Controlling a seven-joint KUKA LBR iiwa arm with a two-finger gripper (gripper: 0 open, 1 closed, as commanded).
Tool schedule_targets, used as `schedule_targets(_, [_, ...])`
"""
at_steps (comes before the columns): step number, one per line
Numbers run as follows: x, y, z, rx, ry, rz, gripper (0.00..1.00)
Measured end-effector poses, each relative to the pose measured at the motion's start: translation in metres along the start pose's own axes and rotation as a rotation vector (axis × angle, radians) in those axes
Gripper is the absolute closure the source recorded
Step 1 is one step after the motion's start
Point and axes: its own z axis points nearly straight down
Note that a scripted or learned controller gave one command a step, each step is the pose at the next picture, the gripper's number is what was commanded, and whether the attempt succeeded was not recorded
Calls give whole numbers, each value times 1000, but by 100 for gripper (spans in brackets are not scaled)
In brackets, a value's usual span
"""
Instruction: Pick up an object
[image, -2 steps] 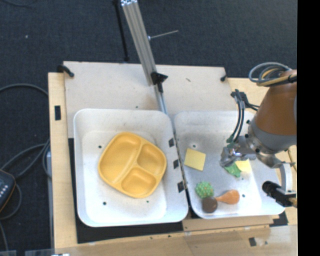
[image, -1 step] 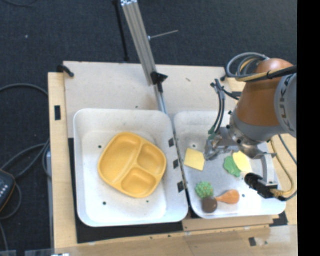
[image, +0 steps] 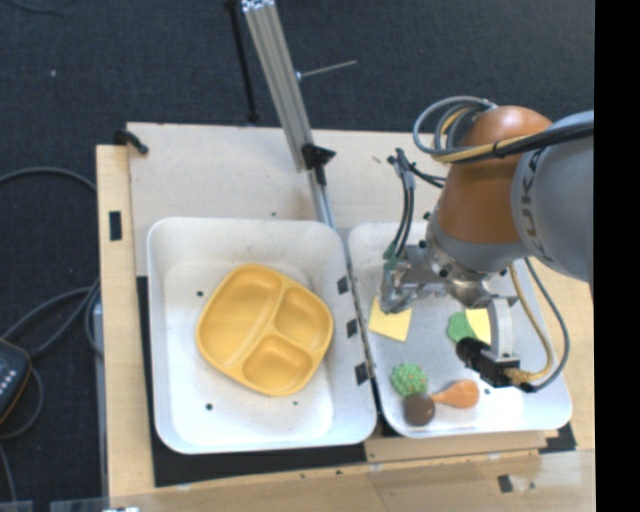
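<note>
Yellow wedge-shaped block (image: 391, 323) lies flat at the upper left of the right bin (image: 540, 412), and the gripper (image: 398, 290) stands directly over its upper edge, apparently placed for a grasp there. Whether the claw is spread or pressed together cannot be told; the wrist hides it. Nothing is seen lifted. Lower in that bin sit a green broccoli piece (image: 408, 379), a brown ball (image: 418, 409) and an orange drumstick (image: 459, 395). A yellow divided plate (image: 264, 328) rests in the left bin (image: 170, 300).
</note>
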Motion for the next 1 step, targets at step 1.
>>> schedule_targets(1, [54, 23, -8, 0, 1, -1, 100])
